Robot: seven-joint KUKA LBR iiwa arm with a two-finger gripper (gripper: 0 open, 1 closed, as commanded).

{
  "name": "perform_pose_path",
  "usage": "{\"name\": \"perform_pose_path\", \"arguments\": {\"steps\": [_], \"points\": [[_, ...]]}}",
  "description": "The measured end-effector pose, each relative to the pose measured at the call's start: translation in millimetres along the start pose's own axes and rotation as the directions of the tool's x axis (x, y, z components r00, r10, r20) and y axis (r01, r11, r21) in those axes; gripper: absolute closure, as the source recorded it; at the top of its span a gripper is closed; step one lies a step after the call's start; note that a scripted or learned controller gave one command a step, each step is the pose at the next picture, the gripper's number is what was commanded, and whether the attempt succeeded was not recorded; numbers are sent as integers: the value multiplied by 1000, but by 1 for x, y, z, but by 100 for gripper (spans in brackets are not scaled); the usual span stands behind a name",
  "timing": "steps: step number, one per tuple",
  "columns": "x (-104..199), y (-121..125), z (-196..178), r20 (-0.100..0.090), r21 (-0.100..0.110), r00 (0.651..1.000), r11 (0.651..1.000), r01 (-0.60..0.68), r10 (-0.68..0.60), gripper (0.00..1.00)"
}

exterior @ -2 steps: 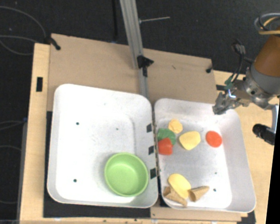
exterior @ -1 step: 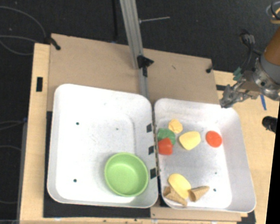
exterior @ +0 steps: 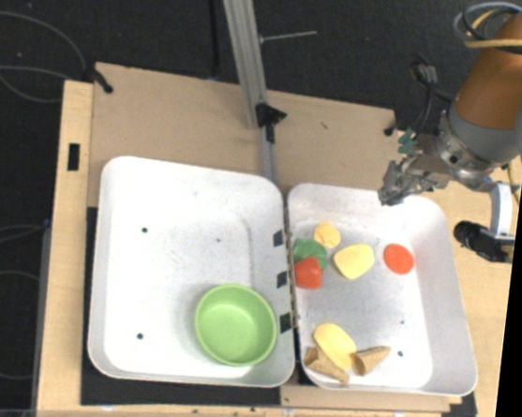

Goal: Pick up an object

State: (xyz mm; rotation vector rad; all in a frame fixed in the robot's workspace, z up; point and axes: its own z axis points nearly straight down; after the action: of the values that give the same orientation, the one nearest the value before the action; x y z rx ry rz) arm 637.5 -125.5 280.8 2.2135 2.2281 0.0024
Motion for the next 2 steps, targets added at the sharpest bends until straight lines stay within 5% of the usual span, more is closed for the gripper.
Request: {"name": "perform_pose_path", "arguments": {"steps": [2], "points": [[101,-29,18,-1,1,1000,1000,1,-1,100]]}}
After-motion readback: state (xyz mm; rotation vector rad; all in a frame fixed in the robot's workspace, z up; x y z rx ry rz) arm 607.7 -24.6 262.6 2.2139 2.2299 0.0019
